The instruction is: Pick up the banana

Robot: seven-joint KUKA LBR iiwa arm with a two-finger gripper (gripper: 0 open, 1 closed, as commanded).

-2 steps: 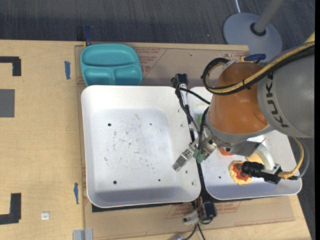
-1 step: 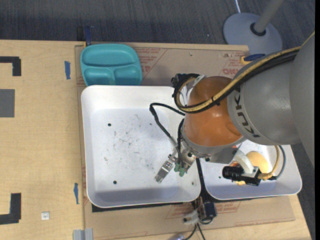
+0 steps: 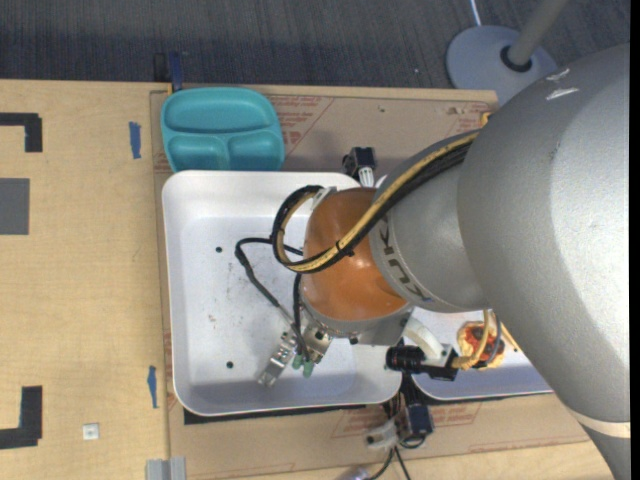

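Note:
My gripper [image 3: 287,370] hangs low over the front middle of the left white bin [image 3: 190,268], pointing toward the bin's front rim. Its two fingers stand apart, so it is open, and only bare bin floor shows between them. The orange wrist band [image 3: 340,268] and the grey arm cover most of the right bin [image 3: 500,380]. A small yellow, orange and red object [image 3: 477,340] peeks out from under the arm in the right bin; I cannot tell whether it is the banana.
A teal divided tray [image 3: 222,130] sits just behind the left bin. Black cables [image 3: 262,268] loop from the wrist over the left bin's floor. Cardboard bench surface lies to the left.

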